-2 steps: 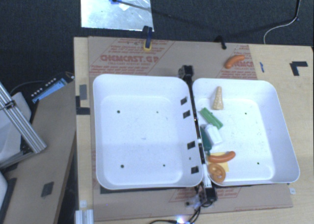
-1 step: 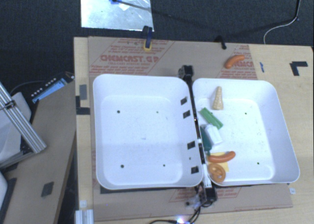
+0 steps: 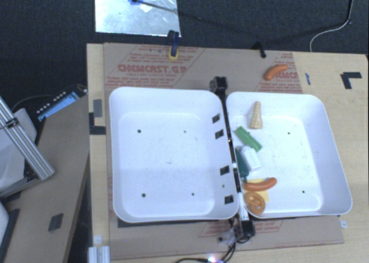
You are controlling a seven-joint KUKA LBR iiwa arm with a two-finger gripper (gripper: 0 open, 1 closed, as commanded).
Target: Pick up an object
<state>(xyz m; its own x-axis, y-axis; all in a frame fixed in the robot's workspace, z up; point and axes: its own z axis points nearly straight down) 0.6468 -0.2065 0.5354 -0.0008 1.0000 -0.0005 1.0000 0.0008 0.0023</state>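
The right bin [image 3: 323,141] holds several small toys along its left side. A tan cone [image 3: 256,115] lies near the top. Below it lie a green block [image 3: 248,139], a white and teal piece [image 3: 247,158], an orange sausage [image 3: 260,184] and a round orange pretzel-like piece [image 3: 255,202]. Another orange sausage [image 3: 275,72] rests on the cardboard behind the right bin.
The left bin [image 3: 167,152] sits beside the right one, joined by a black clamp strip [image 3: 228,146]. Both stand on a cardboard sheet [image 3: 150,66]. A yellow and blue clamp [image 3: 173,45] and a shiny foil sheet [image 3: 136,2] lie at the back.
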